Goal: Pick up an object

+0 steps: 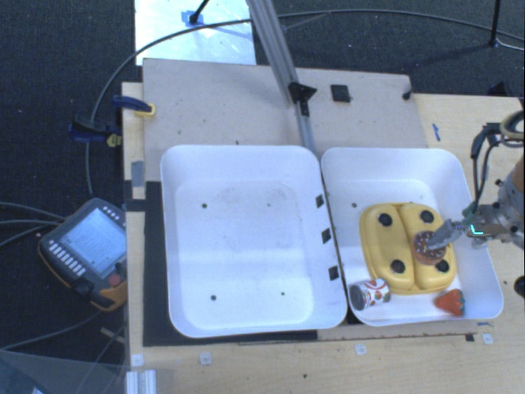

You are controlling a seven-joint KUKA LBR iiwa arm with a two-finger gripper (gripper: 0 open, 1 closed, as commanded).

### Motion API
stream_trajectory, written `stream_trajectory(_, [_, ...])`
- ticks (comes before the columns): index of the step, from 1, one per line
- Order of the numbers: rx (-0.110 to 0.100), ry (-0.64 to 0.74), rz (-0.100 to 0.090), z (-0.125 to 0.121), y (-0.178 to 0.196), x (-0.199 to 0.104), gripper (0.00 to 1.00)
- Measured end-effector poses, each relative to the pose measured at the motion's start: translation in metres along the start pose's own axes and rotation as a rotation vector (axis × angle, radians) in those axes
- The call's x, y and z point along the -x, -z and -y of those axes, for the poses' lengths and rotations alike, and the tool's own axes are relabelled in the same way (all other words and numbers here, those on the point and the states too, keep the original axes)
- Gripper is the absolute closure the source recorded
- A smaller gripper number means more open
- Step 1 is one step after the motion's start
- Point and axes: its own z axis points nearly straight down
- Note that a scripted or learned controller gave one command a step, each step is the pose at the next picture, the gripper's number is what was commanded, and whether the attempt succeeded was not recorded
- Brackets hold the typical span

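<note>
The right bin holds a large yellow moulded piece with dark holes in its top. On its right half lies a small brown round object. A small red and white can lies on its side at the bin's front, just left of the yellow piece's front corner. A red-orange lump sits in the front right corner. My gripper reaches in from the right, low over the yellow piece, its tip at the brown round object. Whether it holds that object is hidden.
The left bin stands beside the right one, with black clips along the shared rims. A grey pole slants across the back of the bench. A teach pendant lies off the bench at the left.
</note>
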Motion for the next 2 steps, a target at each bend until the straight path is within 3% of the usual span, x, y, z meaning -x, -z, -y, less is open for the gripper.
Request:
stream_trajectory(1, [0.002,0.0,0.001,0.0,0.001,0.0,0.0])
stream_trajectory(2, [-0.002,-0.003,-0.001,0.003,-0.06,0.005,0.0])
